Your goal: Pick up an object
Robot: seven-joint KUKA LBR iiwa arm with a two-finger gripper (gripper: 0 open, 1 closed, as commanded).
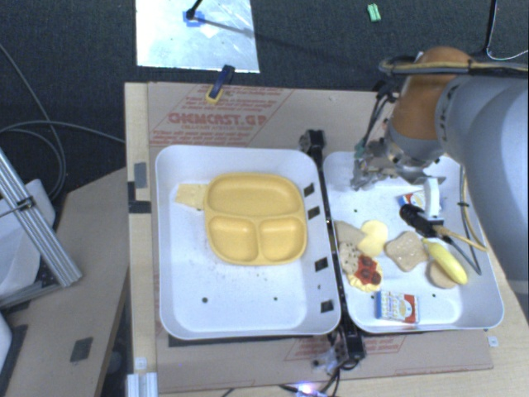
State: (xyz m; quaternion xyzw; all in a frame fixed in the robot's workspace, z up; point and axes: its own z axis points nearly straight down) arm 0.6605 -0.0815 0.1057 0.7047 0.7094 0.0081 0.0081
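Pincer (369, 174) hovers at 11 o'clock of right bin (483, 308), clear of toy food clustered toward 5 o'clock; cannot tell its grip state.

The arm (483, 118) hides the right bin's (413, 325) far corner.

arm (488, 131): smooth light-grey casing, rounded, bulky
band (423, 98): orange, glossy, domed, just above wrist
cables (378, 122): thin dark wires alongside wrist
tool (374, 170): small grey metal w/ dark bits; details too blurry
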